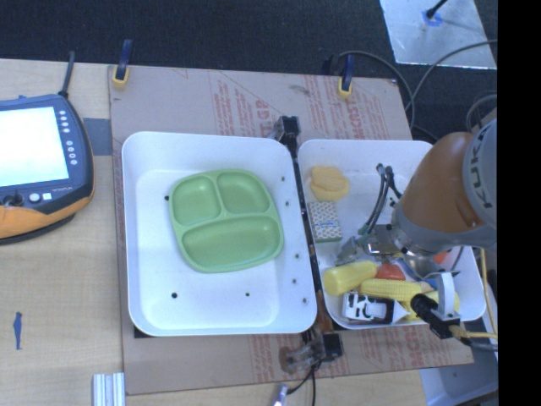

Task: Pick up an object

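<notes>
I see two bins (pixel 135 227) of smooth, slightly glossy white plastic. The divided plate (pixel 226 220) is matt pale green plastic. Beneath the bins lies a sheet of brown cardboard (pixel 220 100), dull and printed in red, on a bench (pixel 51 311) of light wood grain. The arm's band (pixel 444 184) reads as glossy orange plastic; the corn cob (pixel 397 289) looks like shiny yellow plastic.

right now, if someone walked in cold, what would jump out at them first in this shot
The green divided plate stands out first, lying alone in the left bin. Next comes the grey arm with its orange band, reaching down into the right bin over a crowded heap of small things, among them a yellow corn cob near the front. A handheld control pad with a bright screen sits at the bench's far left.
</notes>
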`<state>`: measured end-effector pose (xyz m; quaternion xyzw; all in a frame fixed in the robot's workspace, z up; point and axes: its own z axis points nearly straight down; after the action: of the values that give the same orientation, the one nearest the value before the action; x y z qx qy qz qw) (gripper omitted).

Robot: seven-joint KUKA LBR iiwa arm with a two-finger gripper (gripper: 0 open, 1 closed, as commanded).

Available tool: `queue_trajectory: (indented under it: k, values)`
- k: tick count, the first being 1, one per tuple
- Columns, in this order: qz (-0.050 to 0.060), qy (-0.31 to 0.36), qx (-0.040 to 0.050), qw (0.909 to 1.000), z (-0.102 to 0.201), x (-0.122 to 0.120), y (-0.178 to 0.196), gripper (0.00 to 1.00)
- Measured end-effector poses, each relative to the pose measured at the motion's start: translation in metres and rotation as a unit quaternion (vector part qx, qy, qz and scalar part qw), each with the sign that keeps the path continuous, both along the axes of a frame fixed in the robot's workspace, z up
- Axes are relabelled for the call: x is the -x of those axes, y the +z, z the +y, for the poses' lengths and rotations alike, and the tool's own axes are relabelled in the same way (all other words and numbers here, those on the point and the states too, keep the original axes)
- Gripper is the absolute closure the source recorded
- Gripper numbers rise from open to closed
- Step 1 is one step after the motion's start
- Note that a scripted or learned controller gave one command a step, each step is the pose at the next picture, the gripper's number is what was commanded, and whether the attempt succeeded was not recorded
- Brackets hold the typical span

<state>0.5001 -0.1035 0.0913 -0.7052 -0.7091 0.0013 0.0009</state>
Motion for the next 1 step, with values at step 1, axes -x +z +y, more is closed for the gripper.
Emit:
queue_trajectory:
  k: [1]
  values:
    - [0.000,0.000,-0.0001,1.0000,0.0107,-0.0610,0.0005,0.00]
